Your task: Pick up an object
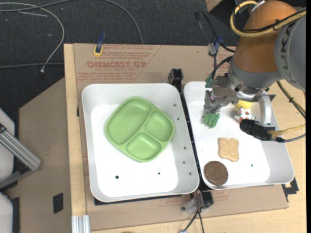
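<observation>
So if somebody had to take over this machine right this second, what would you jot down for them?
End effector: low in the right bin, at a small green object; I can't tell if it has a grip on it.
Right bin also holds a tan slice-shaped piece, a round brown piece near the front corner, and a small red-and-white item partly hidden by the arm.
Left bin: a green divided plate.
Done: arm is down at the green object.
Left: confirm a grasp and lift something clear.
</observation>
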`<state>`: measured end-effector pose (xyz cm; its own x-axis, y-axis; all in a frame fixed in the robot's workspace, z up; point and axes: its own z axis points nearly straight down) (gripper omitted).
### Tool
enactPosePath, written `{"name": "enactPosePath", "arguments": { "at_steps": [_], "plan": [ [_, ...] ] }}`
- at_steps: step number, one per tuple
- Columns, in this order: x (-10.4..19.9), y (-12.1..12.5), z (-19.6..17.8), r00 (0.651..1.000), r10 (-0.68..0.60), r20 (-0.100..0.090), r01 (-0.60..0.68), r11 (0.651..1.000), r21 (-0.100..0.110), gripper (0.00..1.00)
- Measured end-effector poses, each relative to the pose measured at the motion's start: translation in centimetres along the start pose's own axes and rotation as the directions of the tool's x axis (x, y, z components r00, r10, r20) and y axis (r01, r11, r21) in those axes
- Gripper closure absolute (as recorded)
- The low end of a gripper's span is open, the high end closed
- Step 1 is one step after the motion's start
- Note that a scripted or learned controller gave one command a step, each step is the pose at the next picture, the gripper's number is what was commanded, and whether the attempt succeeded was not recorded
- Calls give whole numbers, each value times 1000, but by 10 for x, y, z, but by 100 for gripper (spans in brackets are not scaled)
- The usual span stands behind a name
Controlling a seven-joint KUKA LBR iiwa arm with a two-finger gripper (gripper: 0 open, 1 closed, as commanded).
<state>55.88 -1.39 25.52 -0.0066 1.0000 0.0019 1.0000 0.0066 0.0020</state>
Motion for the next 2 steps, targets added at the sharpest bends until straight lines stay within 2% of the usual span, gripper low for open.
{"name": "enactPosePath", "arguments": {
  "at_steps": [1,2],
  "plan": [
    [49,19,18,1000,1,1,-1,1000,1,100],
    [103,23,26,1000,1,-1,-1,1000,2,100]
  ]
}}
